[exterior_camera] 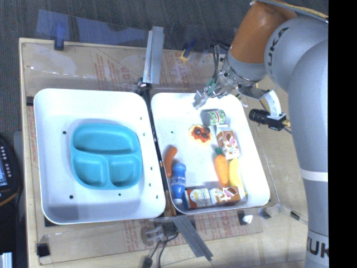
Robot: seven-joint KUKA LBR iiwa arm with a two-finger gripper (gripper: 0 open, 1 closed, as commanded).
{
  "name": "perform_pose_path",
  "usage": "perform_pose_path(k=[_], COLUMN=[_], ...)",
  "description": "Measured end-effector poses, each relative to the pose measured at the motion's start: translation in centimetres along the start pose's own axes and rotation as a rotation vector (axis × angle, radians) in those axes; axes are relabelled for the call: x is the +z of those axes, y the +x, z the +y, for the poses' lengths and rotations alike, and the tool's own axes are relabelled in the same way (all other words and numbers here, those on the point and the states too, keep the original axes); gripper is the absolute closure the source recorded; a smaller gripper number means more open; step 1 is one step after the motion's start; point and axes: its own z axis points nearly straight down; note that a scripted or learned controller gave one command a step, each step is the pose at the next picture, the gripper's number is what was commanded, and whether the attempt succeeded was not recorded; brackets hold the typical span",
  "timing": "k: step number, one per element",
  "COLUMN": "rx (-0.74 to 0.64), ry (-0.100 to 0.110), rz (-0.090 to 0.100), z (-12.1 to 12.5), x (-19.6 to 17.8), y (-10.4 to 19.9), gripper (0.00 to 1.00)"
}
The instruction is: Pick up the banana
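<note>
You've got the gripper [202, 98] hovering at the right bin's [162, 108] far edge, nothing between its fingers, apart or together I cannot tell, while the banana [235, 173] waits well short, beside the carrot [222, 170].

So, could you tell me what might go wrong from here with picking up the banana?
The banana lies pressed against the carrot and close to the bin wall, so the fingers may catch the carrot or the wall instead. The gripper sits at the bin's far end, and must pass over the can and carton.
</note>
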Motion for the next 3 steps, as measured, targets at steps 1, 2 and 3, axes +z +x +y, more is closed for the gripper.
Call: perform_pose_path(k=[1, 2, 3], rx=[-0.100, -0.123, -0.217], ry=[0.000, 0.000, 0.001], rz=[-0.001, -0.002, 0.000], z=[0.14, 0.20, 0.39], x=[-0.36, -0.80, -0.99], y=[0.37, 0.71, 1.24], gripper=[1.00, 1.00, 1.00])
